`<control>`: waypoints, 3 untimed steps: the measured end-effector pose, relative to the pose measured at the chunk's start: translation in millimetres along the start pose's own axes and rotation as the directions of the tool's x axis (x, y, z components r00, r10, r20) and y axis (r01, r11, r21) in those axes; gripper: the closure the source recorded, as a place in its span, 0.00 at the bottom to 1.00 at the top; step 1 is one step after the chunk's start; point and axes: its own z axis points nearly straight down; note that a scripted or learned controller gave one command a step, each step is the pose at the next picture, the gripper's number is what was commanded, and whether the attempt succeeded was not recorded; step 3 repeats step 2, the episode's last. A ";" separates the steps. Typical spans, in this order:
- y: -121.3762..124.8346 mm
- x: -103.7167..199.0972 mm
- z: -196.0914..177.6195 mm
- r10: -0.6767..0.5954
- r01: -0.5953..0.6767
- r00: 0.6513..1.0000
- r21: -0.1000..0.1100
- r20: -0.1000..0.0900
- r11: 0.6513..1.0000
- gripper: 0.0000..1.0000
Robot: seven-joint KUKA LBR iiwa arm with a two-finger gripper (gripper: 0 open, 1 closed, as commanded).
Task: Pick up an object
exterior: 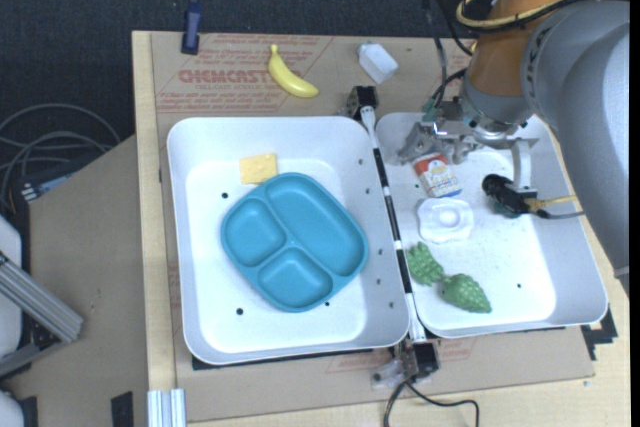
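gripper [443, 141] low over back of right bin [560, 300], just above small red-and-white carton [438, 177]; finger state: cannot tell. white lid [444, 220], green toys [450, 281] nearby.

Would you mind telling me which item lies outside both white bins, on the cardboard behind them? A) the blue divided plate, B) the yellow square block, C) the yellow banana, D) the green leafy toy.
C: the yellow banana lies on the cardboard behind the bins, while the blue divided plate and yellow square block sit in the left bin and the green leafy toy in the right bin.
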 end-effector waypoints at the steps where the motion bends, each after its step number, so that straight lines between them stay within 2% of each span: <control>1: 0.6 0.5 -10.4 0.000 0.000 1.000 -0.002 0.000 1.000 1.00; 2: -58.6 62.1 -100.9 -0.002 0.002 1.000 -0.001 -0.001 1.000 1.00; 3: -58.6 62.1 -100.9 -0.002 0.002 1.000 -0.001 -0.001 1.000 1.00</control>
